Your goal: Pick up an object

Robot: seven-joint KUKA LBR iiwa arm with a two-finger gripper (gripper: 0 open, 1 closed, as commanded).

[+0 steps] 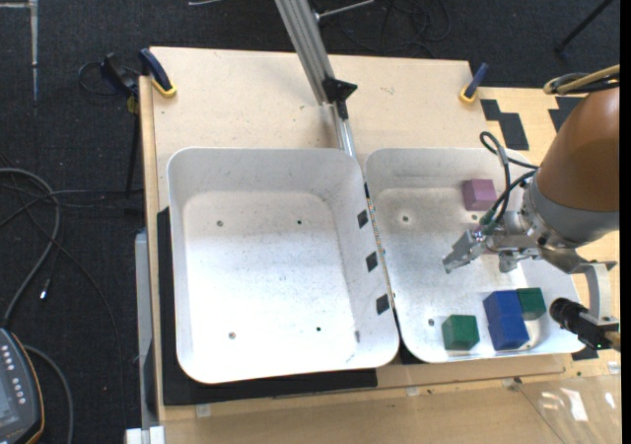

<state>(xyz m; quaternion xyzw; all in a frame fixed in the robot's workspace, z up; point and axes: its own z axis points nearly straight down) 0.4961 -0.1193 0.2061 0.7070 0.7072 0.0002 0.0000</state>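
The right bin [414, 171] holds several blocks. A pink block [479, 193] lies near its back right. Along its front edge sit a dark green cube [459, 332], a blue block [506, 319] and a smaller green block [530, 302] touching the blue one. My gripper [465, 253] hangs over the middle of the right bin, below the pink block and above the blue and green ones. It touches none of them as far as I can see.
The left bin [187, 185] stands beside the right one, the two sharing a central rim [373, 245]. A metal pole [301, 23] slants over the bench from the back. Yellow-tipped clamps [158, 72] sit at the bench's back corners.
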